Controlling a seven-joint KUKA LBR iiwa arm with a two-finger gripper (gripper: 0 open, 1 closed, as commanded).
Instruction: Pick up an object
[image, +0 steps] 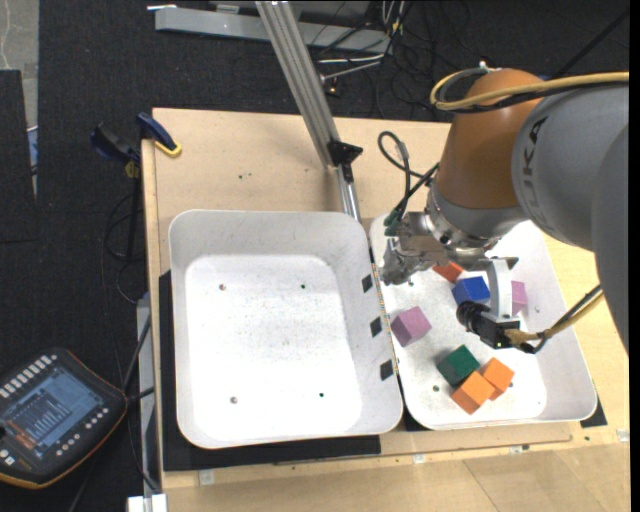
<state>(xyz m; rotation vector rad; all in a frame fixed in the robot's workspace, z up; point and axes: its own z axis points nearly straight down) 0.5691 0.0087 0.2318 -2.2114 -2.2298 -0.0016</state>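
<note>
Apparently "KUKA" lettering marks the arm over the right bin.

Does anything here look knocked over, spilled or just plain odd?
Nothing looks spilled or broken. The blocks all lie in the right bin: a purple cube, a green one touching an orange one, and a blue one beside the end effector.

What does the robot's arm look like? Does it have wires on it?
The arm is big, round and smooth grey, with a shiny orange band above the wrist. A yellowish cable loops over the top, and thin black wires curl beside the wrist. The gripper at the end is small, made of grey metal and black parts.
</note>
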